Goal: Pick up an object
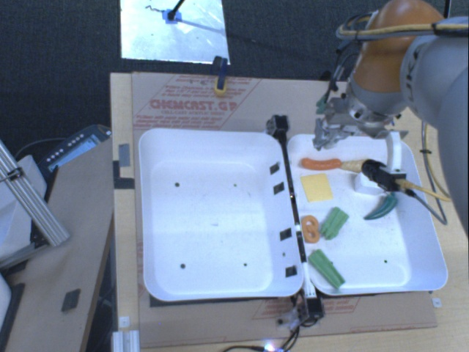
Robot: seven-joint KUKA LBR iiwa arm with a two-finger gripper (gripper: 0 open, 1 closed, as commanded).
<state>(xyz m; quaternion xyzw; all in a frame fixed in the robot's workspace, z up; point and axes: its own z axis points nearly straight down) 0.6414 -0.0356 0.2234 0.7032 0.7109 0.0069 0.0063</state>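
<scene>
Gripper (327, 139) over sausage (321, 164), perhaps touching

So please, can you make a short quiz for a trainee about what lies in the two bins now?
1. True or false: the yellow square lies in the right bin.
2. Which thing is nearest the gripper? A) orange sausage B) pretzel C) teal pepper
3. Fill in: the number of green pieces is ___.

Key: 1 true; 2 A; 3 two.
</scene>
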